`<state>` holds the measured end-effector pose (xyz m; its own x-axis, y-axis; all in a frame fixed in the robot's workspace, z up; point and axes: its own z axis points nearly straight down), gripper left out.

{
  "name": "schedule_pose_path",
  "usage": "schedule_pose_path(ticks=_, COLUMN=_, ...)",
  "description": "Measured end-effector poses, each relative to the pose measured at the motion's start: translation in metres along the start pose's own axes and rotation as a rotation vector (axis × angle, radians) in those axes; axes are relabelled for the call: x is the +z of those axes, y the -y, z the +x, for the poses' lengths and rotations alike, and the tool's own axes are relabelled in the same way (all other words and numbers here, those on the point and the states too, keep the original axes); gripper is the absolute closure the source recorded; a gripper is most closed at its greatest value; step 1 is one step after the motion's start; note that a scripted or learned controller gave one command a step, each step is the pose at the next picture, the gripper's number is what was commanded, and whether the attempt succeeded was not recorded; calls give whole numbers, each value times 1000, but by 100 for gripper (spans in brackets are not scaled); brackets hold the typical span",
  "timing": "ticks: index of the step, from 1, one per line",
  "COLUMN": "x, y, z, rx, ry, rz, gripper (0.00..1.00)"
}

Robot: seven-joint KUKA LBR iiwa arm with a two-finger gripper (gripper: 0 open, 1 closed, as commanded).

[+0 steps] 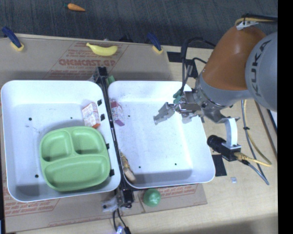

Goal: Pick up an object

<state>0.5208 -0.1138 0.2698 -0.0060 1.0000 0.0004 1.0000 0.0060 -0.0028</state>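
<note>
Aim the gripper (163, 114), poised above the bare middle of the right bin (185, 173), at the pink-and-white packet (116, 112) lying against that bin's left wall, towards its far-left corner. Cannot tell whether released or clenched, so open wide before descending. Approach from the bin's centre side, keeping clear of the wall; descend straight, close slowly. Failing that, try the tan piece (127, 172) in the near-left corner.
</note>
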Motion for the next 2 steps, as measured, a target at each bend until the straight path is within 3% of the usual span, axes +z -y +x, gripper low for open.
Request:
schedule_pose_path(ticks=1, x=101, y=-1, z=-79, rx=2, ry=1, rz=3, gripper=0)
schedule_pose_path(ticks=2, x=145, y=-105, z=-97, rx=1, ry=0, rz=0, gripper=0)
